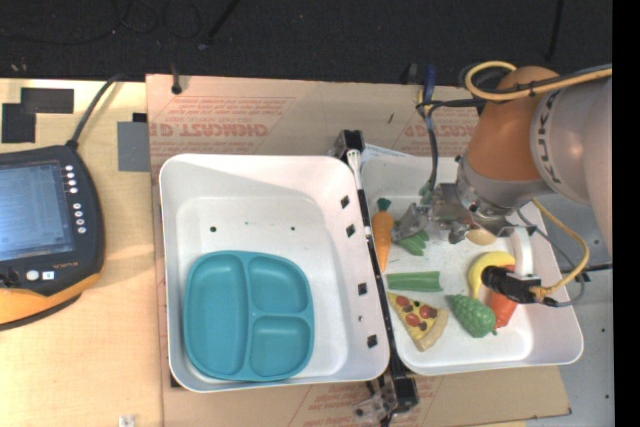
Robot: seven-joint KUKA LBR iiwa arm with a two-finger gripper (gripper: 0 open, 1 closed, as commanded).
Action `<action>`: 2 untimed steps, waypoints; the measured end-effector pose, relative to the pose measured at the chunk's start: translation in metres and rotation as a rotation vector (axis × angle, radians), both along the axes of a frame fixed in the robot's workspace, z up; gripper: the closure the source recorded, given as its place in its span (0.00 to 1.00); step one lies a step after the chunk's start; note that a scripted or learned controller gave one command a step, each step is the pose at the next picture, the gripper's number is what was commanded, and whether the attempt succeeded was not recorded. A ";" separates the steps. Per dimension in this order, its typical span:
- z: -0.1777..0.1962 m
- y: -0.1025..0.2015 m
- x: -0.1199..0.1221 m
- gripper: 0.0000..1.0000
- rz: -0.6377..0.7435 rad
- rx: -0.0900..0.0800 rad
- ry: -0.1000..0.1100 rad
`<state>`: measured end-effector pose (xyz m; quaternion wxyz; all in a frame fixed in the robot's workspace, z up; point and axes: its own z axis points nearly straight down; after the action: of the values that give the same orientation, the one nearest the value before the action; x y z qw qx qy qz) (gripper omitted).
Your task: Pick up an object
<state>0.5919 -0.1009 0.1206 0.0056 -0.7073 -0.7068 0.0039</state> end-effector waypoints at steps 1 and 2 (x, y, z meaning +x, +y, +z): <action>-0.034 0.019 -0.084 0.00 -0.004 -0.004 -0.011; -0.033 -0.012 -0.117 0.00 -0.001 -0.002 -0.011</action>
<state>0.4745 -0.1133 0.0877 0.0010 -0.7077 -0.7065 0.0007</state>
